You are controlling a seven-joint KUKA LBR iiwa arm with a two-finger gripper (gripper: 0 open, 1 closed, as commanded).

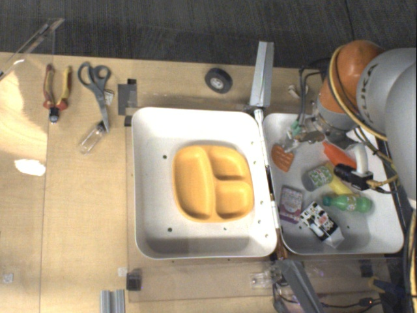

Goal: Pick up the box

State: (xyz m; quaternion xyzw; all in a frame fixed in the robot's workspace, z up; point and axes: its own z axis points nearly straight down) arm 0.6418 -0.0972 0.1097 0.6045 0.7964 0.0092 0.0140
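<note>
- Looming nearest is the grey arm with its orange band, coming in over the right bin's far corner.
- Its tool hangs low over the far left part of that bin, just above a small orange-brown piece; whether it is apart or together I cannot tell, and nothing can be seen held in it.
- At the near side of the right bin lies the box, black and white patterned, set at a slant and well apart from the tool.
- Just left of the box is a purple packet; just beyond it a green bottle lies on its side.
- Farther in are a yellow piece, a small greenish can and a red-orange piece.
- Left bin holds a yellow divided tray at its middle.
- On the desk beyond, from left: pliers, scissors and a dark tape roll.
</note>
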